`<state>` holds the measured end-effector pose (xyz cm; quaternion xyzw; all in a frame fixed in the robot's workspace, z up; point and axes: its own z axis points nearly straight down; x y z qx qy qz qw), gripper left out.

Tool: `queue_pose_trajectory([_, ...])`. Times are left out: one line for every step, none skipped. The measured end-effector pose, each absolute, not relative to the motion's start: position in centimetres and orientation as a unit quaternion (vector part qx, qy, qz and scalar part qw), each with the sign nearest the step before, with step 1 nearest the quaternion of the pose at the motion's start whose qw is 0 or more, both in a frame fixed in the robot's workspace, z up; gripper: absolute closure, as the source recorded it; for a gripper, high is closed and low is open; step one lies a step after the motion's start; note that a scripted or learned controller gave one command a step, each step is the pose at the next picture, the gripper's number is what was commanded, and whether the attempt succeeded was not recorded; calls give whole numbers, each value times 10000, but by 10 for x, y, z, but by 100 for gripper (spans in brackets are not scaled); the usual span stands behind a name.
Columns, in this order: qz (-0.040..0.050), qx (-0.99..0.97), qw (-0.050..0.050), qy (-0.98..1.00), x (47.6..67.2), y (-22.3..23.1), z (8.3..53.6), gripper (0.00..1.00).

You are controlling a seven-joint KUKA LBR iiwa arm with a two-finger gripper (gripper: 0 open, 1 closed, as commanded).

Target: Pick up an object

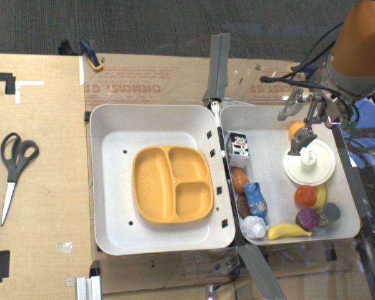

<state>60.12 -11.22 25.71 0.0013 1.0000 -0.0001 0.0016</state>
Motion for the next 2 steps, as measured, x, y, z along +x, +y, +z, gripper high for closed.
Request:
queue_pose_trajectory([-3, -60, 17, 10000, 600, -219, 136, 0])
queue_pose_trajectory([-1, 1107, 204, 9936, 562, -217, 110, 0])
